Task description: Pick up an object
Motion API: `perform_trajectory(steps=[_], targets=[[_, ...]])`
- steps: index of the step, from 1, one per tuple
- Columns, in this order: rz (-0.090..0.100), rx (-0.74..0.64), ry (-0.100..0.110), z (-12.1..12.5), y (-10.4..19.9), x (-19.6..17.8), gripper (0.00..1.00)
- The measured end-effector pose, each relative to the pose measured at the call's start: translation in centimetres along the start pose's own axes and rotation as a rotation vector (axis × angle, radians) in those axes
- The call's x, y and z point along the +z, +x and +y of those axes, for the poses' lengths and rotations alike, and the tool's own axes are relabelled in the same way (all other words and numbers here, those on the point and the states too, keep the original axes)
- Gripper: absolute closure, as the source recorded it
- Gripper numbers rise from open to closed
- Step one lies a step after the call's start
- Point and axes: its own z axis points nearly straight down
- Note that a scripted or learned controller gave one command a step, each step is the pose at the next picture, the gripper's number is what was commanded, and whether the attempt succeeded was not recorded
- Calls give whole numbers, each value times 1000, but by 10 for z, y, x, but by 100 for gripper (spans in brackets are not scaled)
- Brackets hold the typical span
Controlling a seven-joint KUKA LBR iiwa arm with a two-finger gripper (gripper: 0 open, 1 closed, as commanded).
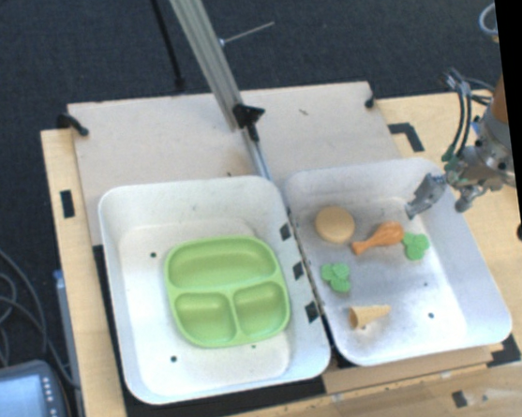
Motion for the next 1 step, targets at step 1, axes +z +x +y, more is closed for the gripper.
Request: perform_trajectory(steps=[1], targets=[[0,0,0,0,0,0,0]])
